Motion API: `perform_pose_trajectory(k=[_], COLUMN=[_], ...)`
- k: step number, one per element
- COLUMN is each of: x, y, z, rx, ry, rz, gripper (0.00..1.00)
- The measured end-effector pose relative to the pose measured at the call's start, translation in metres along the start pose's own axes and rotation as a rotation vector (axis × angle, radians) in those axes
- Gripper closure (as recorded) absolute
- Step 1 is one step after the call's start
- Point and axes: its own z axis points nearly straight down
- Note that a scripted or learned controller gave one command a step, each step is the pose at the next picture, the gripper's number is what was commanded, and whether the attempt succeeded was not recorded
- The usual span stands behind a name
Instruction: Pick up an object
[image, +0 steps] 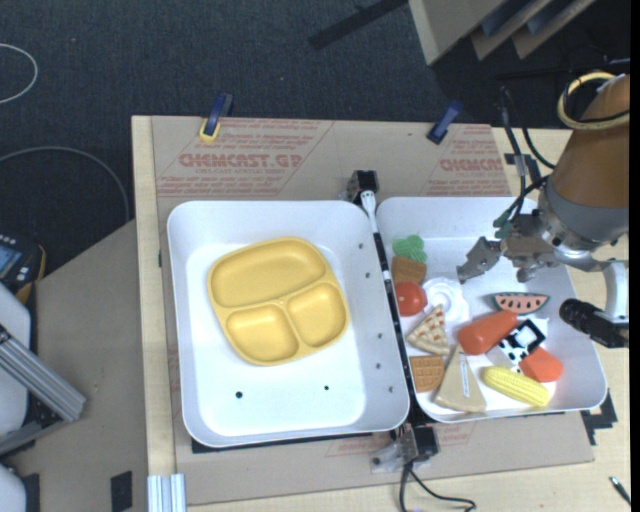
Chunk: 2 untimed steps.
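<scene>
The right bin holds several toy foods: a green piece, a red tomato, a pizza slice, an orange-red carrot, a watermelon slice, a corn cob and a tan wedge. My gripper hangs over the back of this bin, above bare white floor just behind the watermelon slice and the carrot. Its fingers are spread open with nothing between them. The arm hides the bin's far right corner.
A yellow divided plate lies in the left bin. A black-and-white checkered piece and an orange piece sit near the corn. Blue clamps stand at the board's back edge.
</scene>
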Motion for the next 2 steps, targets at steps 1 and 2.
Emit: perform_pose_trajectory(k=[1, 2], x=[0.000, -0.002], y=[0.003, -0.003], z=[-0.006, 0.039], rx=[-0.012, -0.007], ry=[-0.002, -0.001], rz=[-0.003, -0.001], gripper=[0.00, 0.00])
